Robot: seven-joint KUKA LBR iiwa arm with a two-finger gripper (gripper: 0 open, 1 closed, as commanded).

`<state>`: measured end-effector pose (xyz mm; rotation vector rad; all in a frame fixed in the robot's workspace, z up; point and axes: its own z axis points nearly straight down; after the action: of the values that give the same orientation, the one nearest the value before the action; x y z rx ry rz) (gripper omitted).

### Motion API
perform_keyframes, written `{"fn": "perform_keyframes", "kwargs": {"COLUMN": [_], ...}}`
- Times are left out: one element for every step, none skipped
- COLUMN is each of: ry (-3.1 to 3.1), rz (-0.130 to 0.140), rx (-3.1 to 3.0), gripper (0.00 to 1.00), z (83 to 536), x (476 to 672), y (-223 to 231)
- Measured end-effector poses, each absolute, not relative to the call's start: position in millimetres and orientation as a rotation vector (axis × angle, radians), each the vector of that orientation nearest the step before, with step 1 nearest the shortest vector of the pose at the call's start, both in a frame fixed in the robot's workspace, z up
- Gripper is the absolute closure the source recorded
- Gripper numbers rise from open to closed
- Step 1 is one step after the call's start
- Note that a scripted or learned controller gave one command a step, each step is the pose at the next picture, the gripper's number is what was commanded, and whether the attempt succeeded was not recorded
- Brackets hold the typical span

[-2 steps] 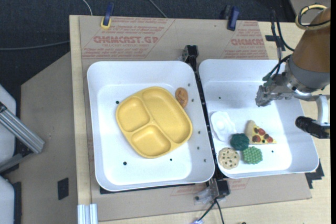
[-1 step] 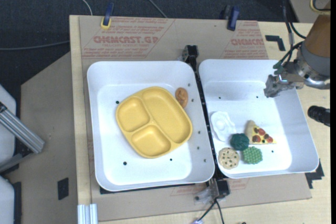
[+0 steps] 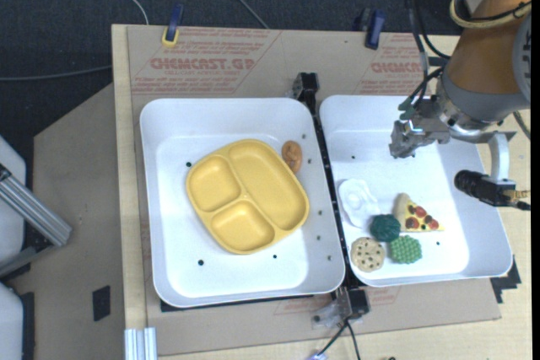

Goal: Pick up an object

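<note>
Objects for picking: a cluster of small toy foods lies in the near part of the right white bin, below the tool.
Pizza slice: a small toy wedge with red dots, at the cluster's right, flat on the bin floor.
Dark green round piece: a bumpy dark green ball-like toy, just left of the pizza slice.
Light green piece: a knobbly light green toy, just below the dark green one and touching or nearly touching it.
Cookie: a round tan toy cookie with dark specks, left of the light green piece, nearest the bin's front edge.
White piece: a pale, flat white shape, hard to make out against the bin, above and left of the dark green piece.
Tool: the grey two-finger tool hangs over the far part of the right bin, well apart from the cluster; whether its fingers are open or closed cannot be told, and nothing shows between them.
Arm: grey with an orange band, reaching in from the right.
Left white bin: holds a yellow plastic tray with three compartments; a small brown oval toy rests against the tray's far right rim.
Tabletop: a pale board with red lettering carries both bins.
</note>
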<state>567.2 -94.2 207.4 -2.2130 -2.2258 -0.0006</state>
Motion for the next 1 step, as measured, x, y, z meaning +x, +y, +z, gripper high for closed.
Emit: {"fn": "perform_keyframes", "kwargs": {"ry": [-2.226], "rz": [-0.002], "rx": [-2.219], "gripper": [1.00], "z": [219.9], "x": [567.9], "y": [-46.1]}}
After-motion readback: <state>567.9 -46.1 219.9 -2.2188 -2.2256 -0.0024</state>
